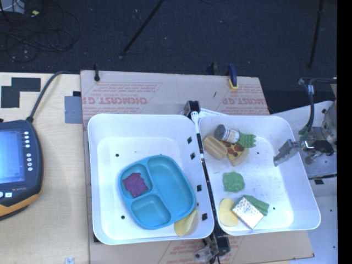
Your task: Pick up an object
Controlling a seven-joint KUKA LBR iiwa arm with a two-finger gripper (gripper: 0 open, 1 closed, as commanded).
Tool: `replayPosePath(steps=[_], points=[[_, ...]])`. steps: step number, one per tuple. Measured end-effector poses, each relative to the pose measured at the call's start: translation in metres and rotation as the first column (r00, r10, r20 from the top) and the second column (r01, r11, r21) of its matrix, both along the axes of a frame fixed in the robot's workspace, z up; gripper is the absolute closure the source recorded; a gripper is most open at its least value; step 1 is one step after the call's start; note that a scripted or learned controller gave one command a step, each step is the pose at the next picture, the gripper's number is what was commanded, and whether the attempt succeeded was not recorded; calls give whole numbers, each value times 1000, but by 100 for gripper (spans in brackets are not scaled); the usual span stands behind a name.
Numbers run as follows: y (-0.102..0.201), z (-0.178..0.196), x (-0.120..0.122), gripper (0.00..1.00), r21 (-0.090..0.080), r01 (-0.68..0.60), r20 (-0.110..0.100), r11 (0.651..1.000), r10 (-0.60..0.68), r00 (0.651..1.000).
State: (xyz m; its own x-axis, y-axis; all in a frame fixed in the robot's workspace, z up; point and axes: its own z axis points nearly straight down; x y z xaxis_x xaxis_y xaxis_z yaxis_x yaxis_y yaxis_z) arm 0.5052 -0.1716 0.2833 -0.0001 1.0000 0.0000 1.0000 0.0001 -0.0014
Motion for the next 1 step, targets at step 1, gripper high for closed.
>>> replayPosePath(steps=[1], points=[[66, -125, -24, 0, 6, -3, -10, 1000, 3, 1000]])
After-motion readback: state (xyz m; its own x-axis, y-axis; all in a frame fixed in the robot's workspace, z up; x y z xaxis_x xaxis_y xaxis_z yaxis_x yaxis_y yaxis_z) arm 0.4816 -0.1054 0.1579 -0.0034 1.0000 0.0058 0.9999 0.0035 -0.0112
